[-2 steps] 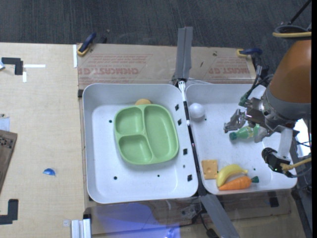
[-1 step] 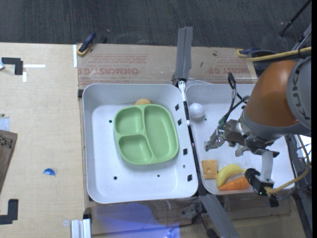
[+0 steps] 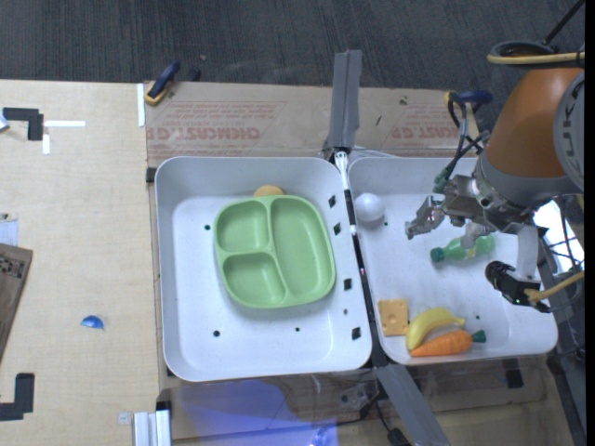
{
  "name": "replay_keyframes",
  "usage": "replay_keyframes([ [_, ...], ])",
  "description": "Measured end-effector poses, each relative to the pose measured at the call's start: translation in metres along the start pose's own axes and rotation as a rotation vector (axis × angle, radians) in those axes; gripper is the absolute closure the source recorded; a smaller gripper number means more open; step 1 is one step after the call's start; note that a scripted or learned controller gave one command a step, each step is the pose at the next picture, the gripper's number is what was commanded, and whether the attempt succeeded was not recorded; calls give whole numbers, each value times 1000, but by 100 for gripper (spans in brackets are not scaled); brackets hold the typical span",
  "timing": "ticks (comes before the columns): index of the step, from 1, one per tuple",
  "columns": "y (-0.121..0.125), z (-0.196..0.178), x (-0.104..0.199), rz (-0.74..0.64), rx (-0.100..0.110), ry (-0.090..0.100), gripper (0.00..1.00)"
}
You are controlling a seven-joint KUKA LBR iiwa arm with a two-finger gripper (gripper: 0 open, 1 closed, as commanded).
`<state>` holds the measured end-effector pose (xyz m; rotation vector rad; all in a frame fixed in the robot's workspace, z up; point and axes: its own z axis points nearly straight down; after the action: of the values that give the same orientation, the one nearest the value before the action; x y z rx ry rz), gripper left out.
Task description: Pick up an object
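In right bin [image 3: 530, 337]: gripper [image 3: 423, 223] spread open, holding nothing, just left of green bottle [image 3: 462, 248]. Step: approach. Next, I reckon: centre over bottle, descend, close.

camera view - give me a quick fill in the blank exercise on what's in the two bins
1. The green divided plate lies in the ____ bin of this view.
2. The plate has ____ compartments.
3. In the right bin, the banana lies against an orange ____.
4. The white ball rests near the bin's ____ wall, beside the divider.

Missing words: left; three; carrot; left
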<state>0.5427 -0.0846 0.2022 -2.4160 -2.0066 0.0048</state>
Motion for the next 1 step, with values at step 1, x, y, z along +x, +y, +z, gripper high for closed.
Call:
replay_keyframes([
  [1,22,89,-32,-191,-4,1,0],
])
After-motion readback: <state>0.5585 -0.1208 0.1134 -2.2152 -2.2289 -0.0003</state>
